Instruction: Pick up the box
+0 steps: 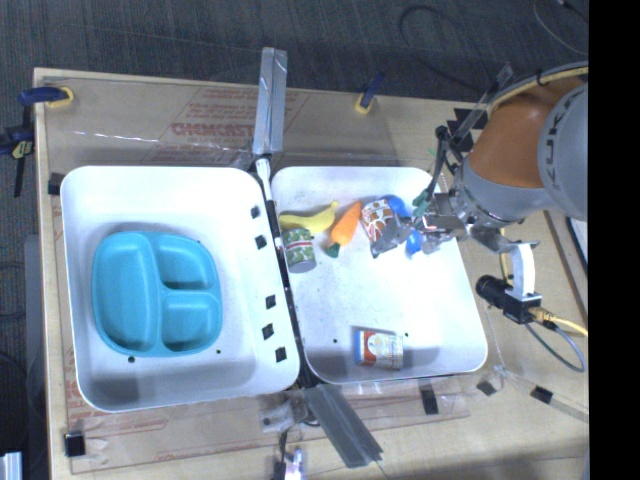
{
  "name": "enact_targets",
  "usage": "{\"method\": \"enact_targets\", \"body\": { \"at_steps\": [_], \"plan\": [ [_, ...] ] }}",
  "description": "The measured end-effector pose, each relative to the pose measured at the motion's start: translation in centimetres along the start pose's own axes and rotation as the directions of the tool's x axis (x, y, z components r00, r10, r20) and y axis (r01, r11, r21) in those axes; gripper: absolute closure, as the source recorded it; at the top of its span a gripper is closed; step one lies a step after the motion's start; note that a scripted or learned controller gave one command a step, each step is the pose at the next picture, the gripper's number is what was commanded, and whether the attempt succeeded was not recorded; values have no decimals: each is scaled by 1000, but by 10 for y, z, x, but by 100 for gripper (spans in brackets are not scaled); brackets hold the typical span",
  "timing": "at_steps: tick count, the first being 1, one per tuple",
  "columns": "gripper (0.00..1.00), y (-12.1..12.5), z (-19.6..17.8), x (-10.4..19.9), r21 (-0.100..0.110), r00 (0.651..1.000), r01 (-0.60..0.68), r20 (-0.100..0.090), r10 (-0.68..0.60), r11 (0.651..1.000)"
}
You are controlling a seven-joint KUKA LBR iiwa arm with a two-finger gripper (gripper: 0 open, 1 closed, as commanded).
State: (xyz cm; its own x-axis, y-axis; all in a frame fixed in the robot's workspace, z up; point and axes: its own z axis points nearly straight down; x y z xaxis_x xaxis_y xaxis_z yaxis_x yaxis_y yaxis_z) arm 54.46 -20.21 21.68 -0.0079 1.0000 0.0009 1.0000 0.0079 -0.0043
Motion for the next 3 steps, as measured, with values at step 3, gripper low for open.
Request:
{"method": "enact_targets", "body": {
  "at_steps": [3],
  "plan": [
    [0,-67,124,-8,-6,997,79,2,-79,997]
  ]
}}
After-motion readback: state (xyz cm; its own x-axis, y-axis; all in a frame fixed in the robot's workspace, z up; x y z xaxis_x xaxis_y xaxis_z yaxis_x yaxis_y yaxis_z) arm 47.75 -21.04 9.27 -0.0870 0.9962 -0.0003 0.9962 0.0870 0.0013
